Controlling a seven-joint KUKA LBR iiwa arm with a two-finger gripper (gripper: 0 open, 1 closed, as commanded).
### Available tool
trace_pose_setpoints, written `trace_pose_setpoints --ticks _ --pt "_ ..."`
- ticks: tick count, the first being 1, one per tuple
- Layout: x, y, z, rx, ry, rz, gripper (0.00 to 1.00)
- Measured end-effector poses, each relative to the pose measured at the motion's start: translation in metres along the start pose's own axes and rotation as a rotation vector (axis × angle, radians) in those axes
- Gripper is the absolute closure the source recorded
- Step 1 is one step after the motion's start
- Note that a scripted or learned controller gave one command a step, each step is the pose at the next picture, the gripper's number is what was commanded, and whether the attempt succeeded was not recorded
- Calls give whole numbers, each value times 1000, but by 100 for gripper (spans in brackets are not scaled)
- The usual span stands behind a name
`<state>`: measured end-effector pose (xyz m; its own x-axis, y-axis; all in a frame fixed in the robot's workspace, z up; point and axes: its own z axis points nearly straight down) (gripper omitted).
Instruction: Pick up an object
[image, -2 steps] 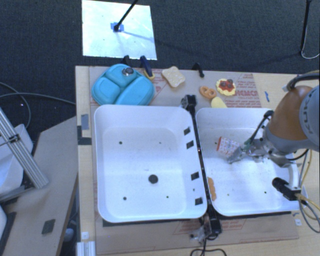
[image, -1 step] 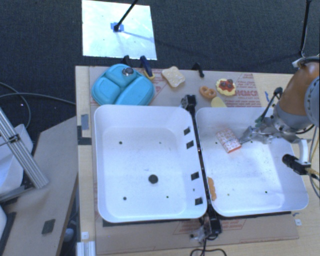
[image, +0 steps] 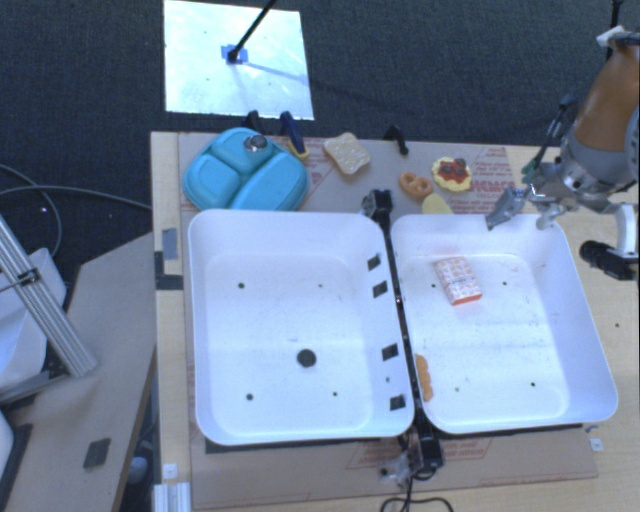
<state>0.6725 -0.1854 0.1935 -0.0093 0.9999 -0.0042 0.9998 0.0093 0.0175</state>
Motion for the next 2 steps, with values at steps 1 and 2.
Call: trace_pose_setpoints --ticks 1,2 --pt "-18 -92 101 26 6 12 0" --pt "75 -68 74 12 8 -3 0"
